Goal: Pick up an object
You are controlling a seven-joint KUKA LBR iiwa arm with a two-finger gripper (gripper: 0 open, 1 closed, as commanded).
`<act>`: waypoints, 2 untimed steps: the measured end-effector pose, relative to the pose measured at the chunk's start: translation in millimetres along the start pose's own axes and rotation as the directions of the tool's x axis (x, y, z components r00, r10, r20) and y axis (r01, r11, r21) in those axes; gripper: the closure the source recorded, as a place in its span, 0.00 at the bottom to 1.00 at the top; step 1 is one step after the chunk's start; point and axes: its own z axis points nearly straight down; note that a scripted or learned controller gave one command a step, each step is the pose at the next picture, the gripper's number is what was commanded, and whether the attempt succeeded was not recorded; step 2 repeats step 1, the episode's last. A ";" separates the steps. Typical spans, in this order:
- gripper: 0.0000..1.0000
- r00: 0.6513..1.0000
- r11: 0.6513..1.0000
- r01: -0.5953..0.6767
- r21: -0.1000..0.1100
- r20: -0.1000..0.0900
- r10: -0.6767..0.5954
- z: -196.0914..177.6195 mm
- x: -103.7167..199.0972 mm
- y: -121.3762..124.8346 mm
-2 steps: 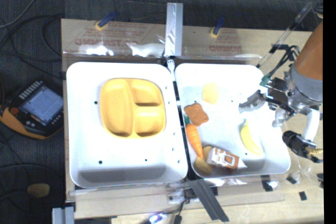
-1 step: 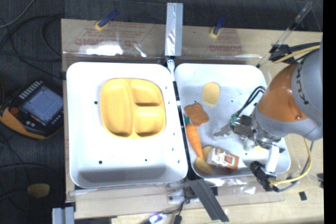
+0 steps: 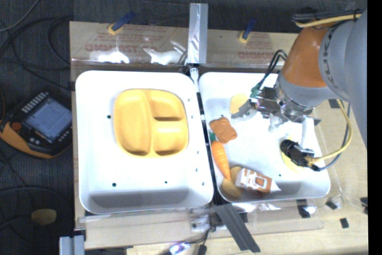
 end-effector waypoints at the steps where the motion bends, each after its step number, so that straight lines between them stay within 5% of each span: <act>1: 0.00 1.000 1.000 0.016 0.000 0.001 -0.016 4.9 -69.2 -9.4; 2: 0.00 1.000 1.000 0.016 0.000 0.001 -0.016 4.9 -69.2 -9.4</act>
